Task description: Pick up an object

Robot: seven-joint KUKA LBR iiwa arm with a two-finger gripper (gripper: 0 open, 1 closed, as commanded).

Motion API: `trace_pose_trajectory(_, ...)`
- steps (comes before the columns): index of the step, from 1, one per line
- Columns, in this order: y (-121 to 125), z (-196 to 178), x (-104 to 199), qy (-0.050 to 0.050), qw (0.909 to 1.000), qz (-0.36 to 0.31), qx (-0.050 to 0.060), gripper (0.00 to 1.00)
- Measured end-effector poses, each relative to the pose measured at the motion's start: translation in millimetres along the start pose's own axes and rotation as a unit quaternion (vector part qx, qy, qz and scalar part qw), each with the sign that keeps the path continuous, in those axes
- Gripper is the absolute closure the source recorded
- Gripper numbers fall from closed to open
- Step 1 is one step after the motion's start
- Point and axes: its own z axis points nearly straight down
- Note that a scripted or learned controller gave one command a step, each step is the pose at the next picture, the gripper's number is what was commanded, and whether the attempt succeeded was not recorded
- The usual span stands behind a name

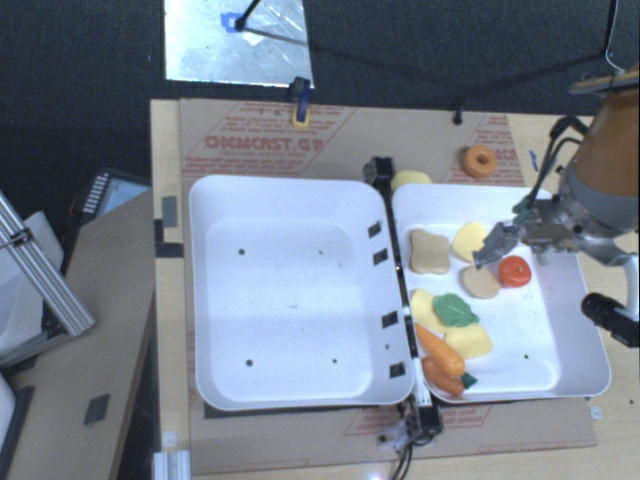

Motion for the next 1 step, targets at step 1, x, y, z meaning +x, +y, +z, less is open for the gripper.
trace_pose_trajectory(1, 31.3, 17.6, 48.1, 0.000, 1.0000, -0.003, -0.001, 0.00)
